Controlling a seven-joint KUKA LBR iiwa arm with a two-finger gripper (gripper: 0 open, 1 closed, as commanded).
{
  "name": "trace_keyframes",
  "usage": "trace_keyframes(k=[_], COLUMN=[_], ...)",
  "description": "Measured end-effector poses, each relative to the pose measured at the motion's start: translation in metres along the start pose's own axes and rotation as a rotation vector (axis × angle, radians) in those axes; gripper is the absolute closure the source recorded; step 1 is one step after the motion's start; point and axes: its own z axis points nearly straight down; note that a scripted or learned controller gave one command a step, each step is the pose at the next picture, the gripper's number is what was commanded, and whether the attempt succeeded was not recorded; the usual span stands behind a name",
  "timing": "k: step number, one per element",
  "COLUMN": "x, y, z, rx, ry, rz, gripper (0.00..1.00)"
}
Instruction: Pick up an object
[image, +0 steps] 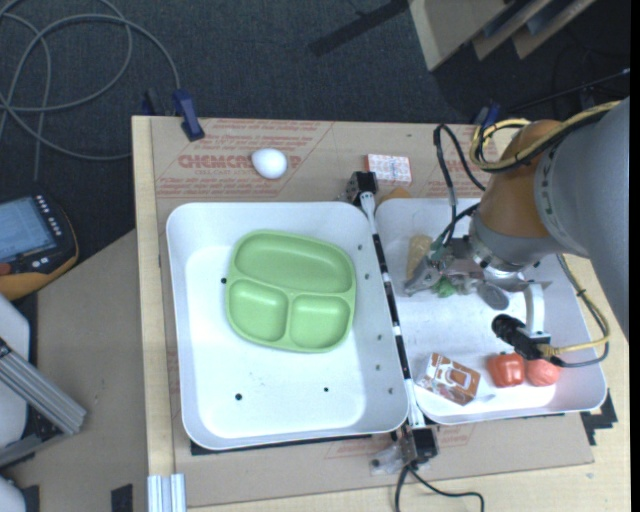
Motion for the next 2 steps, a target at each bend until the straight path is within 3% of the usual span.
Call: trace_keyframes(k=[1, 2], x=[-0.008, -0.008], y=[0.043, 0.043], z=[0.000, -0.010], rx=[0.000, -0.001], ry=[0.000, -0.002], rz=[-0.001, -0.002], gripper=[0.00, 1.00])
